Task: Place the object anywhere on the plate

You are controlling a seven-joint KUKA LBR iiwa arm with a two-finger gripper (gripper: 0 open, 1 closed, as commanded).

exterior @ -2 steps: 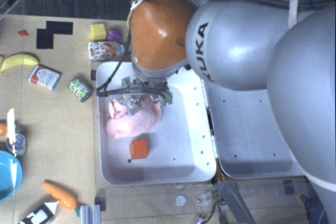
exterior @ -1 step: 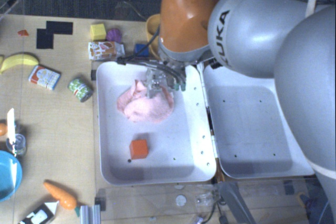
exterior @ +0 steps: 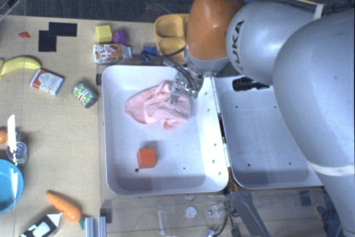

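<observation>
**Arm bent low over the left bin, gripper at the pink cloth**

The arm [exterior: 266, 47] reaches in from the right, its orange band above the wrist, and its gripper [exterior: 178, 91] touches the upper right edge of a crumpled pink cloth [exterior: 156, 108]. The fingers seem to pinch a fold, though this is hard to confirm. The left bin [exterior: 111, 136] holds the cloth and, nearer its front, an orange block [exterior: 147, 157] lying apart. The right bin [exterior: 266, 136] sits alongside.

Two white bins [exterior: 111, 136], one pink cloth [exterior: 155, 108], one orange cube [exterior: 147, 157], one banana [exterior: 19, 65].
</observation>
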